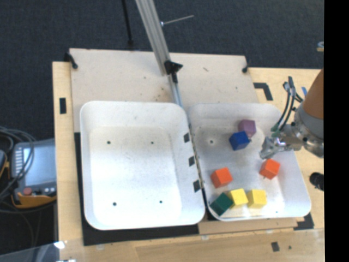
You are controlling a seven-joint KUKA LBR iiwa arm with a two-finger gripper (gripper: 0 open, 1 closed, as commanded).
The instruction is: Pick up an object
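Note:
The right bin (283,203) holds several small blocks. A purple block (247,126) and a blue block (239,140) sit together near its back. An orange block (221,176) lies toward the left, and another orange block (269,168) lies toward the right. Along the front stand a green block (222,203) and two yellow blocks (238,196) (257,197). My gripper (271,148) reaches in from the right and hangs just above and behind the right orange block. Nothing shows between its fingers.
The left bin (136,113) is beside the right one, the two touching along a shared wall. A slanted metal pole (155,31) rises from behind the bins. A monitor and cables (27,171) lie off the bench's left edge.

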